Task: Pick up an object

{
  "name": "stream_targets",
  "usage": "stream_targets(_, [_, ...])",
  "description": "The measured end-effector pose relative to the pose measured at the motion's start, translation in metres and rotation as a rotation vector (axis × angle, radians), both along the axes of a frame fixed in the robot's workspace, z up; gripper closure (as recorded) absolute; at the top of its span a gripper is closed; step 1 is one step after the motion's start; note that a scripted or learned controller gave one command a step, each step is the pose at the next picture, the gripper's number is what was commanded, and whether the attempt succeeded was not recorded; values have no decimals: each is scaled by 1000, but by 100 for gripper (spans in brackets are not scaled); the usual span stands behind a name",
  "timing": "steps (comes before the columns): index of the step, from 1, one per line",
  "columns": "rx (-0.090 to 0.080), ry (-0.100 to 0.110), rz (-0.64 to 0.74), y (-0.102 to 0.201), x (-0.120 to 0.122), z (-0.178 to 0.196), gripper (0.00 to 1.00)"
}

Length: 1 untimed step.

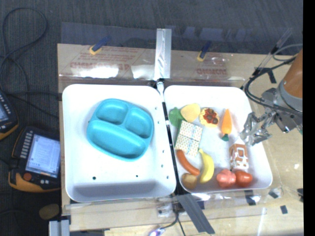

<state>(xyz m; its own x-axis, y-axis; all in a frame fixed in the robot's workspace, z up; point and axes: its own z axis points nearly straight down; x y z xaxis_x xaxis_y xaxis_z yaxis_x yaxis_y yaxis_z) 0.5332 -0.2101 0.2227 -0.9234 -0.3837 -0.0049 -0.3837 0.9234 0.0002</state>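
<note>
The right bin (256,107) holds several toy foods: a green vegetable (175,116), a yellow lemon (191,112), a pizza slice (209,115), an orange carrot (226,123), a checked cracker (189,134), a sausage (188,162), a banana (207,166), a potato (190,180), two red fruits (234,178) and a brown-and-white carton (238,157). My gripper (256,128) hangs over the bin's right side, just above the carton and right of the carrot. It is open, with nothing between its fingers.
A blue divided plate (121,128) lies in the left bin (78,181). A metal divider (163,53) stands behind the seam between the bins. Cables (258,80) trail from the arm at the right. A handheld pendant (37,156) lies left of the bench.
</note>
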Motion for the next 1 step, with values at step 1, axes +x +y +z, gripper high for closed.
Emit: stream_targets(1, [1,1,-99,-6,15,1,100])
